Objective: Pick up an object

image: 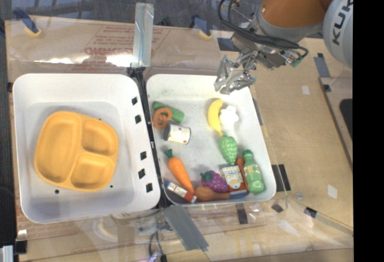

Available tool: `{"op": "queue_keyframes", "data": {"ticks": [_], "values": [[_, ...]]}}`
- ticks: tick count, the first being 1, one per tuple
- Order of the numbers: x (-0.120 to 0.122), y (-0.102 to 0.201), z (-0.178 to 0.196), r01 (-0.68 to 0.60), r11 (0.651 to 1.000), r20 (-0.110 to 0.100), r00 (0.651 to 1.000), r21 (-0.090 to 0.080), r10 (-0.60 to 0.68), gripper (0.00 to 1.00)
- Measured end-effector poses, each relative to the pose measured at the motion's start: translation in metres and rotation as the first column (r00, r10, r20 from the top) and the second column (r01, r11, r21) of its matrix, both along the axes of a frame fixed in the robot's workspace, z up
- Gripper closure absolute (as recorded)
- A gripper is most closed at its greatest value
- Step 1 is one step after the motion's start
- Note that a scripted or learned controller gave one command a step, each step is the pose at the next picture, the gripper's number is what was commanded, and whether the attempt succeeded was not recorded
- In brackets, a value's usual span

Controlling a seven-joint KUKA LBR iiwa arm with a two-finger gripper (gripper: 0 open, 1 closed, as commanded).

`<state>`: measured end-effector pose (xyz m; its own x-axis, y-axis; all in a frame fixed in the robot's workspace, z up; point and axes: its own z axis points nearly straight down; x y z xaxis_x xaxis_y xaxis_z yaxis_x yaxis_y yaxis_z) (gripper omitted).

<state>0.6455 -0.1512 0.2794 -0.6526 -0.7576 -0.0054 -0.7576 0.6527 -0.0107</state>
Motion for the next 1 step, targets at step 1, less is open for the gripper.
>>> {"op": "queue_keyframes", "data": {"ticks": [1], "values": [[-0.0069,-0.0446,0.0076,-0.315,0.949,-0.006,0.949,0.001,0.315,1.00]]}}
